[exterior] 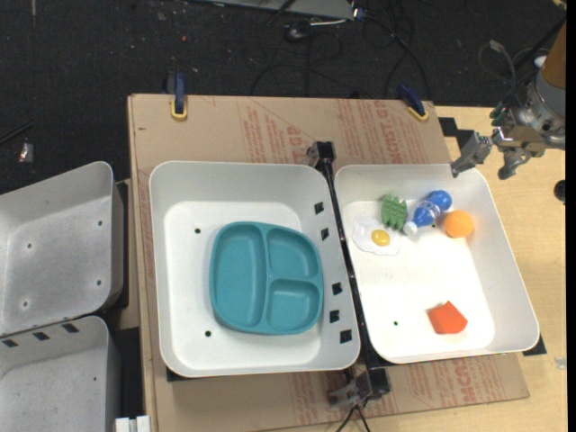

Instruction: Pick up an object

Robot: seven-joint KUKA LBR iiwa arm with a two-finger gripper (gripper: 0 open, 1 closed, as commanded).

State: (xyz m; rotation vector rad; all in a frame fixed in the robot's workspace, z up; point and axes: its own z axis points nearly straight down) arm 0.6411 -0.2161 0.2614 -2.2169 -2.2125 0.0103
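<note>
Holding a teal plate, left bin — toys in right bin.

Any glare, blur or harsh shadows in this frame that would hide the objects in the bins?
Camera view: even lighting, soft shadows; the teal tray, orange ball and fried egg toy read sharply, though the egg's white nearly blends into the right bin; the gripper looks slightly soft.

I am seeing faint red printed lettering repeating in diagonal bands across the brown cardboard sheet lying under the two bins. The letters are appearing reversed and too pale for me to read any word. I am finding no other legible text.
</note>
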